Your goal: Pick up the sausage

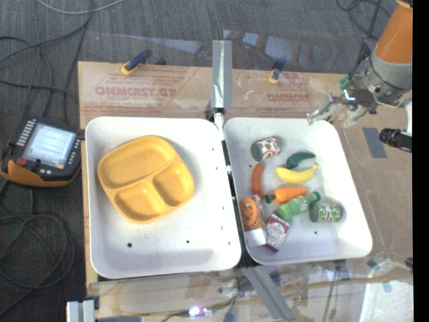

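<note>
The sausage is a short red-orange link lying upright along the left side of the right bin, just left of a yellow banana. My gripper hangs over the bin's far right corner, well up and to the right of the sausage. It is open, with nothing between its fingers. The orange-banded wrist rises behind it at the frame's upper right.
Crowding the sausage are a carrot, a small can, a green pepper, a green bottle, a green-labelled can, an orange pouch and a red packet. The left bin holds a yellow divided plate.
</note>
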Tool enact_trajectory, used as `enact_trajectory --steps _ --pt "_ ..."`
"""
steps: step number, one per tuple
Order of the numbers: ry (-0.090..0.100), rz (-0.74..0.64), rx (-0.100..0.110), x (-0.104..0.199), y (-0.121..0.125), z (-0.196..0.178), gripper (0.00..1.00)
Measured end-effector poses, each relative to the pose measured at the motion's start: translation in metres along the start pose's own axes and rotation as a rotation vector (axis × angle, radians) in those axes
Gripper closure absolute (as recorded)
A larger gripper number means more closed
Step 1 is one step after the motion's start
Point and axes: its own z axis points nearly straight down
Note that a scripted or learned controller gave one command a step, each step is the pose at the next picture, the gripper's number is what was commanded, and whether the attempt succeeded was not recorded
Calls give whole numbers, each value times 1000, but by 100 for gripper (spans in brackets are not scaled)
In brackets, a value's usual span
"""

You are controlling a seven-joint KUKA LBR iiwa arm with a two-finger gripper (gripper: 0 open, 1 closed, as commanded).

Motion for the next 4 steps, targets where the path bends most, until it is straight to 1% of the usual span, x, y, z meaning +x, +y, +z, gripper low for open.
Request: enact_trajectory --steps 1,2,3,4 --pt "0 0 0 0 0 0 0" --pt "0 -202 1 72 -42 109 0" --pt "-7 -200 -9 111 -26 153 0" --pt "-6 -200 -13 111 -25 143 100"
